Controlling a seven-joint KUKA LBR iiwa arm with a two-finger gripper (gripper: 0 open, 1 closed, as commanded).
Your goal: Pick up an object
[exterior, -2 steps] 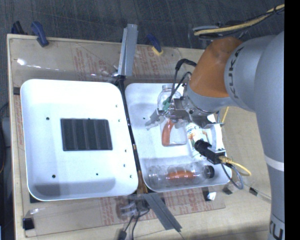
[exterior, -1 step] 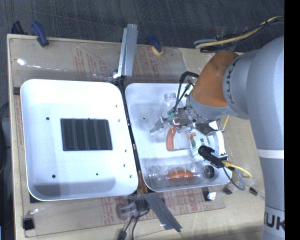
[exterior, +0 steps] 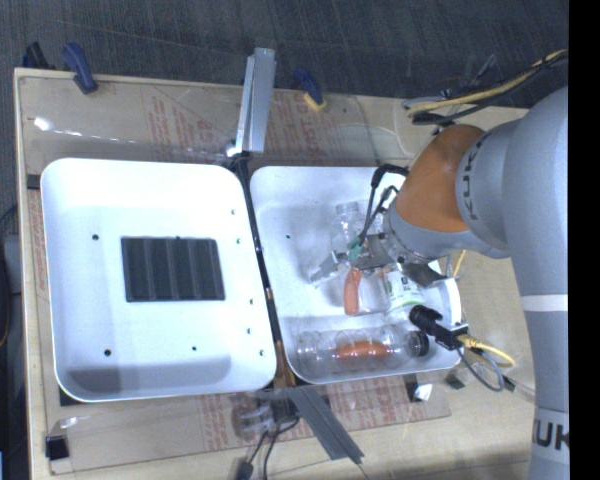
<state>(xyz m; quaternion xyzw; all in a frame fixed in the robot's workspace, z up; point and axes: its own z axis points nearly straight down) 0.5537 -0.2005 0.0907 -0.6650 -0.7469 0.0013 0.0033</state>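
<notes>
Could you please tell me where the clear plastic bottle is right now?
The clear plastic bottle lies on its side along the near edge of the right bin, just below the gripper.

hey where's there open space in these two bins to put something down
The left bin has bare white floor all round the dark grated panel at its middle. In the right bin, the patch along its left wall is bare. Its right half is crowded: the claw, an orange object and a clear plastic bottle along the bottom wall.
</notes>
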